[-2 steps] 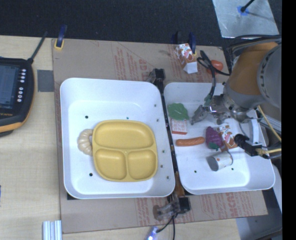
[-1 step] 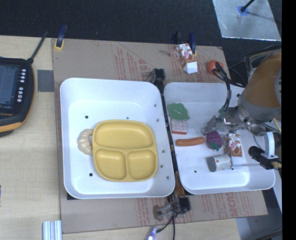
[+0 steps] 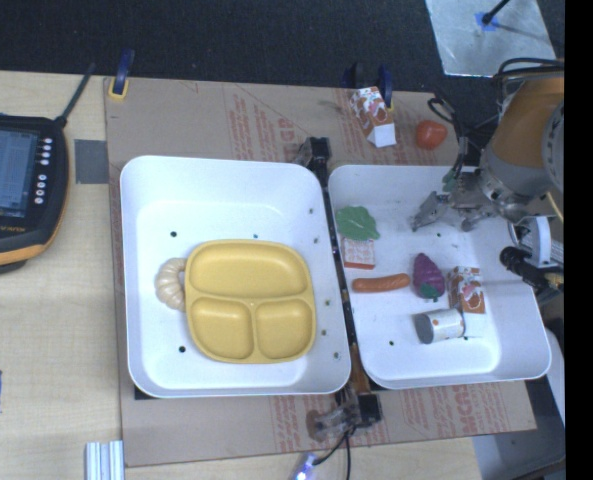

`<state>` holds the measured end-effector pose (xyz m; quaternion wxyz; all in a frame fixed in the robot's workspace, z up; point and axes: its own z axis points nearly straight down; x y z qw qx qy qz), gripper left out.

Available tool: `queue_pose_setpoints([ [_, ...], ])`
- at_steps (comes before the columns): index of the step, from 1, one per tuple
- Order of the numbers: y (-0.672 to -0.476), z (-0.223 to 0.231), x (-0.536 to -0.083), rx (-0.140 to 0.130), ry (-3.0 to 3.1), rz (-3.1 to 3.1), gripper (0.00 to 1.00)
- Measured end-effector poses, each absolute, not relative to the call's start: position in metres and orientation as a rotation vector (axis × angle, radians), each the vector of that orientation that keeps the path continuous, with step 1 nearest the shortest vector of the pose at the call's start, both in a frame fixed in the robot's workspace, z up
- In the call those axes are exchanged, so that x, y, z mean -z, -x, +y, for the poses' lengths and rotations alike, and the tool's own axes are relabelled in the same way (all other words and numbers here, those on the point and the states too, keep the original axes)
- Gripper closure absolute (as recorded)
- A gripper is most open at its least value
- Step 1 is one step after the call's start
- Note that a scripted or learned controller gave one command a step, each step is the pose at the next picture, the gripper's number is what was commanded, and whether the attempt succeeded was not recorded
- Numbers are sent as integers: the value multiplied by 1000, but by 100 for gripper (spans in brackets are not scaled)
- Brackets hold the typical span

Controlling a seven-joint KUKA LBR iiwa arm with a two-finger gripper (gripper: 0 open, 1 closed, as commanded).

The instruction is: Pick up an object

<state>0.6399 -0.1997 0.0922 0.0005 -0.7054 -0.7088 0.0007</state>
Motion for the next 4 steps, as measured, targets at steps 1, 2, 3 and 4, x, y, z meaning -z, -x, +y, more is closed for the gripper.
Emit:
queue_pose_setpoints([
  [1, -594, -166, -92, -6, 2214, -2225, 0],
  [2, -555, -195, -95, -6, 2215, -2225, 0],
  [3, -641, -209, -96, -2, 2217, -2225, 0],
  [4, -580, -172, -91, -6, 2214, -2225, 0],
])
